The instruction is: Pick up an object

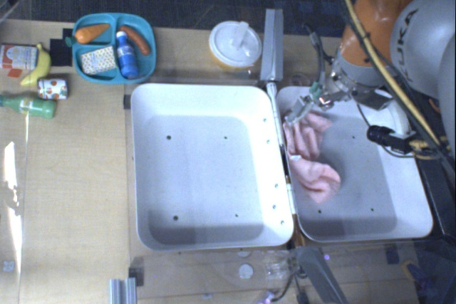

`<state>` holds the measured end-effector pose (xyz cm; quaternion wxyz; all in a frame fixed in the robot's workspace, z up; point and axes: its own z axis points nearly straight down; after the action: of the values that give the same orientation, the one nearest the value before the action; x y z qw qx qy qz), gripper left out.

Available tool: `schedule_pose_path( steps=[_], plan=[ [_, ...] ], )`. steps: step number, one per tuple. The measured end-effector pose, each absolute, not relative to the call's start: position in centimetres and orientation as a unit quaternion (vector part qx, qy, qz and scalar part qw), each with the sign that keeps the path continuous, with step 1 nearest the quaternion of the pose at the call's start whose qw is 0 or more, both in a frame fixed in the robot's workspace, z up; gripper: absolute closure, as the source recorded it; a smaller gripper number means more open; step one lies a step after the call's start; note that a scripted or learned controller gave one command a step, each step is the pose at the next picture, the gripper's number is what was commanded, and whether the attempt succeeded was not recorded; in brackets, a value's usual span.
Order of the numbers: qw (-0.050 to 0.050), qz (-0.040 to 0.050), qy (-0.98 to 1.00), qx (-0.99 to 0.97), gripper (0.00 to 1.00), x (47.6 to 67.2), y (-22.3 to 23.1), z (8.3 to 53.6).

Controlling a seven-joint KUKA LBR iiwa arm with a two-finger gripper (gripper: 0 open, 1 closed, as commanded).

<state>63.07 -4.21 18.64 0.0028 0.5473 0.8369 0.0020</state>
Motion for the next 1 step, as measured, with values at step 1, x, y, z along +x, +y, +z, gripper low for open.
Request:
schedule_pose_path(
  steps=[1],
  plan=[
    [0.001, 0.0005, 0.780, 0.626, 0.00, 59.24, -7.53, 18.41]
  ],
)
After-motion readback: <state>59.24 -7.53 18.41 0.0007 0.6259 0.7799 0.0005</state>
